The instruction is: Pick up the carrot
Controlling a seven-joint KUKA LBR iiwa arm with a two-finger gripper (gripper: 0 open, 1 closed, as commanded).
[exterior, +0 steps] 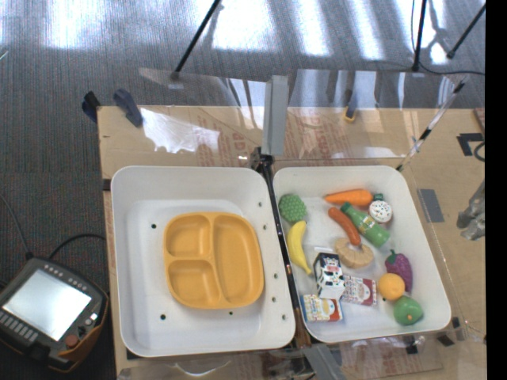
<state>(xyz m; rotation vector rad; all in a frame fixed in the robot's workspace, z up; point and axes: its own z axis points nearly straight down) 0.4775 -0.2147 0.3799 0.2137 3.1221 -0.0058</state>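
Right bin (424,236) holds a tapered orange carrot (348,198).

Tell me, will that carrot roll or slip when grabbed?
Probably. The carrot looks rounded and tapered, so it may roll or squirt free. Its smooth sheen suggests stiff, light plastic. The green bottle lies close by, so a nudge might shift both.

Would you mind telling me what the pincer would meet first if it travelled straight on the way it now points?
The pincer is a blur at the right edge, seemingly pointing down; it would probably meet the cardboard-covered bench beside the right bin, not the carrot.
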